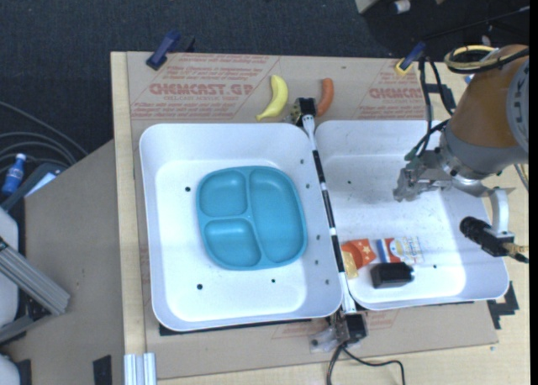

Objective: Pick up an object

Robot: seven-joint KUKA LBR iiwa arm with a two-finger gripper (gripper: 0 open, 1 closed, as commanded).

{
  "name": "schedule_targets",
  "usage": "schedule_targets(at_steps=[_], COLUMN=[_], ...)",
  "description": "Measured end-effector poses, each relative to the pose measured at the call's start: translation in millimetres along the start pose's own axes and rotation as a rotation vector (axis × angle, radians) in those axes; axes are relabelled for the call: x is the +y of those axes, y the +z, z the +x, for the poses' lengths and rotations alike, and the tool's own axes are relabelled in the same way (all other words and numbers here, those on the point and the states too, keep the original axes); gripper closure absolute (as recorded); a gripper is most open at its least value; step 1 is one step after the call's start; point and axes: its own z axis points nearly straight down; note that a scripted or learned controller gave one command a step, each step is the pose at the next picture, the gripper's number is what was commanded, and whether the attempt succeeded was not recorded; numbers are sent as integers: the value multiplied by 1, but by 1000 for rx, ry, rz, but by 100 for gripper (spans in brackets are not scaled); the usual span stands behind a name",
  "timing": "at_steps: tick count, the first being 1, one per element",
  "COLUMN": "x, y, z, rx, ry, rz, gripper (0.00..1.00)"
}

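Over right bin [471, 287], end effector [414, 181] blurred.

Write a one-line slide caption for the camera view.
KUKA arm's pincer hovers over the right bin, above a snack packet and black block; blue divided tray fills the left bin.

Two shallow white bins are seen side by side on the desk [210, 81]. In the left bin [168, 291] a blue divided plate [250, 217] is laid near the middle. In the right bin [454, 287], near the front wall, an orange-and-white packet [382, 250] is found with a small black object [392, 274] touching its front edge. The gripper [418, 180] is held over the right bin's middle, apart from both items. Behind the bins, a banana [274, 97] and an orange sausage-shaped item [324, 95] are laid on the desk.
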Motion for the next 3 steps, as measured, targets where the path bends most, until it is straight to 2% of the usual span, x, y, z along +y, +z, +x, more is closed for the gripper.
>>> schedule_targets(at_steps=[1, 2, 3], x=[-1, 84, 101], y=[-101, -91, -112], z=[54, 90, 112], rx=[1, 0, 0], ry=[-1, -2, -1], rz=[-1, 0, -2], gripper=[100, 100, 100])
